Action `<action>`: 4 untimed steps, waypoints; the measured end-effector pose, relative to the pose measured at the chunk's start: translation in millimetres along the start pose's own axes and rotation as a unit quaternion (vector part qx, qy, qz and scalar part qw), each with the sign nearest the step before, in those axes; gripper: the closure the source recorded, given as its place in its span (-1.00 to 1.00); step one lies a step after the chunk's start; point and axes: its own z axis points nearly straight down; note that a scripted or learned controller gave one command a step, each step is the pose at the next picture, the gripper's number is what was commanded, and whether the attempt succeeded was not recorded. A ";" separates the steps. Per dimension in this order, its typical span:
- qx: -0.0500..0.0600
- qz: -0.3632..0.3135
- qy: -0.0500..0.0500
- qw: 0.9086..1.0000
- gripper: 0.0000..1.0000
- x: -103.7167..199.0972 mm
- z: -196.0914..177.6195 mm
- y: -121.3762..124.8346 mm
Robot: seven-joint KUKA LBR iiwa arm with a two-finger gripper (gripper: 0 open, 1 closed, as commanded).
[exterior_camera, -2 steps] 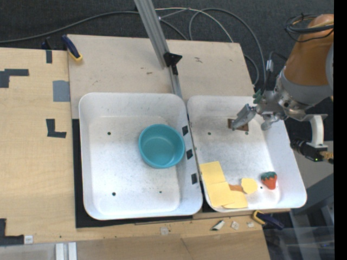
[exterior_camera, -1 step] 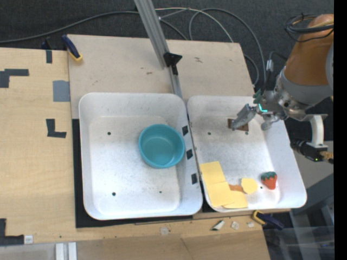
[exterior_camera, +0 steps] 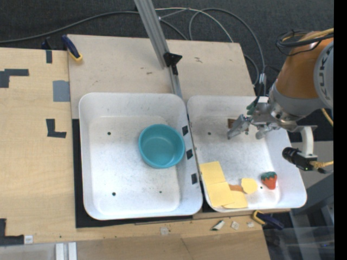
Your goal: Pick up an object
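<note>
My gripper (exterior_camera: 248, 131) hangs over the back half of the right bin (exterior_camera: 217, 110), its two grey fingers spread open with nothing visible between them. A small brown patch (exterior_camera: 237, 122) shows just by the left finger; I cannot tell what it is. At the front of the same bin lie flat yellow pieces (exterior_camera: 212, 173), a small round yellow piece (exterior_camera: 249, 186), a brown scrap (exterior_camera: 236, 188) and a red strawberry-like toy (exterior_camera: 269, 180). A teal bowl (exterior_camera: 161, 145) sits upright in the middle of the left bin (exterior_camera: 97, 161).
A slanted metal pole (exterior_camera: 154, 26) rises behind the bins, and cables (exterior_camera: 217, 15) loop over the dark floor beyond. A black fitting (exterior_camera: 295, 157) sticks out at the right bin's right rim. Small clips (exterior_camera: 260, 217) lie on the bench in front.
</note>
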 end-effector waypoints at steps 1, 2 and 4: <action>0.000 -0.001 0.000 1.000 -1.00 1.8 51.4 8.9; 0.001 -0.001 0.001 1.000 -1.00 8.9 97.6 5.0; -0.005 0.000 0.000 1.000 1.00 5.7 27.6 14.7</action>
